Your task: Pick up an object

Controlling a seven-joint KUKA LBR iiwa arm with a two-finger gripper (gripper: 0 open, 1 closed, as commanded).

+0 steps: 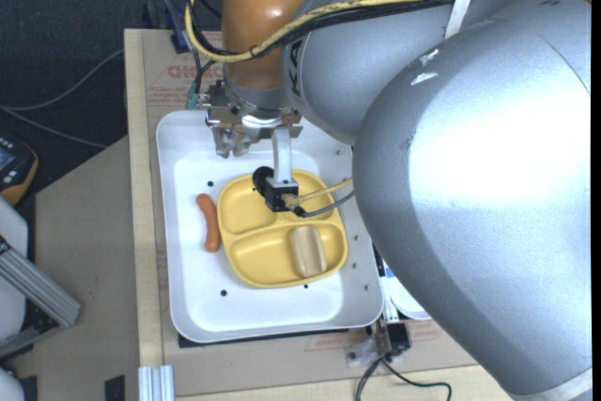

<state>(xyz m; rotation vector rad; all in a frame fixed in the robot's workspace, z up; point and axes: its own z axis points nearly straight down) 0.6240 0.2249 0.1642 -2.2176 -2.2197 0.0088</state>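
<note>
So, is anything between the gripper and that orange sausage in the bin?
Nothing visible. The sausage lies uncovered on the bin floor, beside the left rim of the yellow plate. The gripper hangs over the bin's far end, with bare white floor between them.

You're looking at a tan flat board surface (147,202), a shallow white plastic bin (188,288) resting on it, a sliver of second white bin (409,303) just beside.
</note>
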